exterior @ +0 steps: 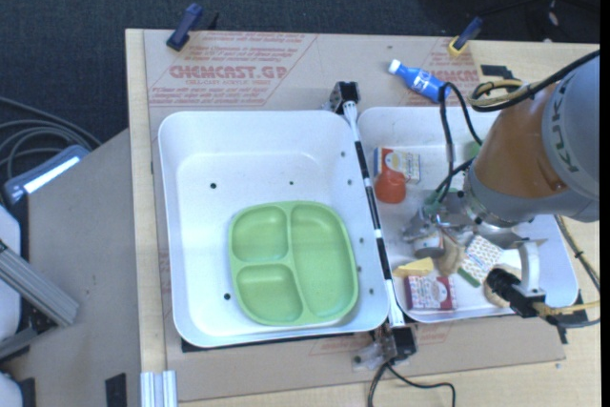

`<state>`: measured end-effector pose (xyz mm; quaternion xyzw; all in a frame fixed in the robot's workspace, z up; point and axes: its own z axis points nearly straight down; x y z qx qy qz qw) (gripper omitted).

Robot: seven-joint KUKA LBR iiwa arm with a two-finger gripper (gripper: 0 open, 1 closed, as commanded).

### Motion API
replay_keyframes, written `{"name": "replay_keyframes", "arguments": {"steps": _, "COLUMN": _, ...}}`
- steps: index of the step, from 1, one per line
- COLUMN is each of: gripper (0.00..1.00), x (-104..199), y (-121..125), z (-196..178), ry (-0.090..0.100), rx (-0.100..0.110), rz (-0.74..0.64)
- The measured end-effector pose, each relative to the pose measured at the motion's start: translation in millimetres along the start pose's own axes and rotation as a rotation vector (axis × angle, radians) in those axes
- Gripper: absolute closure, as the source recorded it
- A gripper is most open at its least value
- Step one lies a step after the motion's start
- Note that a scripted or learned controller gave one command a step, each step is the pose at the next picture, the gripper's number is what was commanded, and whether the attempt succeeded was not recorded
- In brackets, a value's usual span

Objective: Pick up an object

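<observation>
The arm reaches down into the right bin point(562, 276), and I cannot tell how its jaws stand. Around the gripper point(446, 238) lie small packets. An orange cup point(389, 187) sits just to its left. The green tray point(292, 261) lies further left, in the left bin point(191, 157).

The two shallow plastic bins point(191, 205) are plain white, and the left one carries a pale green three-compartment tray point(291, 260). The arm point(534, 148) is grey with an orange band. In the right bin, a small rounded piece point(390, 187) is orange-red and a wedge-shaped piece point(413, 270) is yellow. The brown cardboard sheet point(229, 67) under the bins bears red lettering.
</observation>
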<state>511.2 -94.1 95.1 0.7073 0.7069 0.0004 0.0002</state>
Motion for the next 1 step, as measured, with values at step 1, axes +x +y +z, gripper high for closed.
{"name": "replay_keyframes", "arguments": {"steps": 1, "gripper": 1.0, "x": 70.3, "y": 12.5, "z": -104.5, "ry": 0.001, "rx": 0.0, "rz": -0.001}}
